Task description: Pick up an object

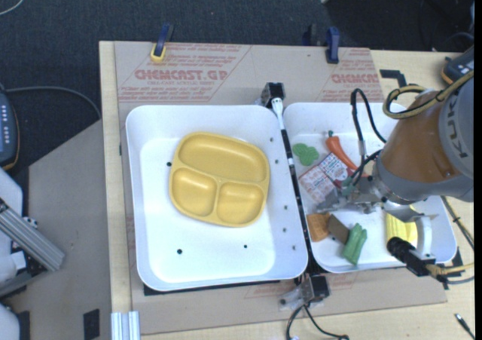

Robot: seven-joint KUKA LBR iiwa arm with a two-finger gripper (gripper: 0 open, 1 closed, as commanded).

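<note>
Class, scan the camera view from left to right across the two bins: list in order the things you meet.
Yellow divided plate → green round piece → red-and-white packet → orange carrot → gripper → yellow object.

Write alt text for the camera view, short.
The gripper of the grey arm is low in the right bin, among small items near a red-and-white packet. A yellow divided plate lies in the left bin.
</note>
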